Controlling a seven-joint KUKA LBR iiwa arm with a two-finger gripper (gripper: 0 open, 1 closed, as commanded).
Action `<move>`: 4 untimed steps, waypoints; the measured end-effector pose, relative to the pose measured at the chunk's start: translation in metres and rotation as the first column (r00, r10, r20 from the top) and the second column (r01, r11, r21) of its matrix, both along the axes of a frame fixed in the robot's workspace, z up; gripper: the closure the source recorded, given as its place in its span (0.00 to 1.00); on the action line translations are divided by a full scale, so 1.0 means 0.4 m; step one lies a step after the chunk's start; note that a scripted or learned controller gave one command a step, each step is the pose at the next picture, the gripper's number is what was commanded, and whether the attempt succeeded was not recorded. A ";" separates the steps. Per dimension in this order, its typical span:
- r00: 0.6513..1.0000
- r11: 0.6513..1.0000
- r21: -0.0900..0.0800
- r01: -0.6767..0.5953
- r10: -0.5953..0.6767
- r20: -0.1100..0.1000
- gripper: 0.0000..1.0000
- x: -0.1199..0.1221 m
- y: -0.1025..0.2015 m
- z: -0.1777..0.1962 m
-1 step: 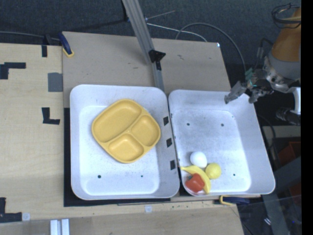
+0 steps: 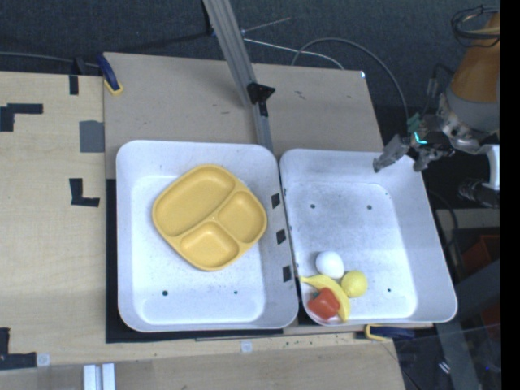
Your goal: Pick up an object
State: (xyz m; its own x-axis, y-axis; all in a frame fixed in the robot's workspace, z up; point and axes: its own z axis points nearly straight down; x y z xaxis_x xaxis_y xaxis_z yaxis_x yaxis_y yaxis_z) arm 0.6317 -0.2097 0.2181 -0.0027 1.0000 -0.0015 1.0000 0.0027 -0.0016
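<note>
A yellow divided plate [image 2: 210, 217] lies in the left bin [image 2: 138, 299]. In the right bin [image 2: 406, 234], at its near left corner, a white ball [image 2: 329, 263], a yellow round piece [image 2: 354, 283], a yellow banana-shaped piece [image 2: 333, 289] and a red piece [image 2: 324, 303] sit bunched together. My gripper [image 2: 402, 154] hangs over the far right corner of the right bin, well away from that cluster. Its two dark fingers stand apart, with nothing between them.
A grey metal pole [image 2: 236, 47] slants across the bench toward the gap between the bins. The arm's wrist with its orange band [image 2: 475, 71] sits at the right edge. Black tape marks [image 2: 81, 189] dot the wooden bench on the left.
</note>
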 end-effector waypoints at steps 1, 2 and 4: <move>1.000 1.000 0.002 0.000 0.000 -0.006 0.00 -0.006 0.008 -0.162; 1.000 1.000 0.002 0.000 0.000 -0.006 0.00 -0.021 0.006 -0.322; 1.000 1.000 0.000 -0.001 0.001 -0.001 1.00 -0.021 0.008 -0.299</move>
State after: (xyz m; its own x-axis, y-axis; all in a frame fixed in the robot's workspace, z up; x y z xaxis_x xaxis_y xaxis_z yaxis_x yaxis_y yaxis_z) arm 0.6232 -0.2066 0.0986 -0.0036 1.0000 -0.0019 1.0000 0.0036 -0.0026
